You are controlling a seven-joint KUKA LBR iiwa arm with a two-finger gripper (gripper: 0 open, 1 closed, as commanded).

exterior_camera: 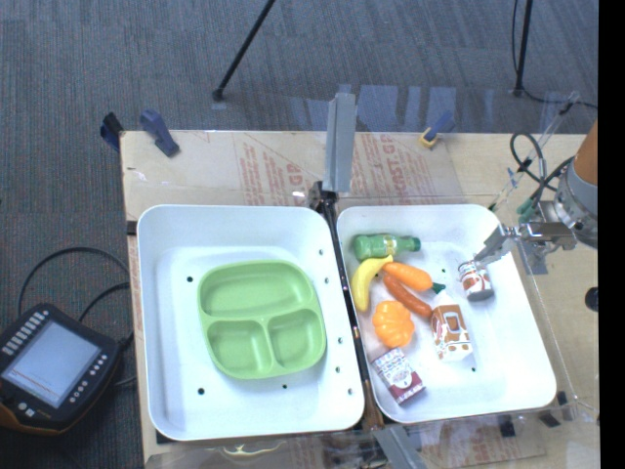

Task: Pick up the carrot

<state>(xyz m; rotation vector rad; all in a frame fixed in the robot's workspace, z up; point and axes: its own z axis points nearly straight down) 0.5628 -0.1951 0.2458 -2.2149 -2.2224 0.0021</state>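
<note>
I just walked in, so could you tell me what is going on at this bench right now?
The arm reaches in from the right, its gripper over the right bin, just above a small can. The carrot it should pick up lies untouched further left, beside the banana and a sausage. The left bin holds a green divided plate.

A: What sort of place is this?
B: A robotics lab. Grey carpet (117, 57), tripod legs (249, 39), a teach pendant (54, 364) on the floor, clamps (158, 132) on a cardboard-topped table (254, 169).
A: And the food?
B: Plastic toys in a white bin (508, 360).
</note>
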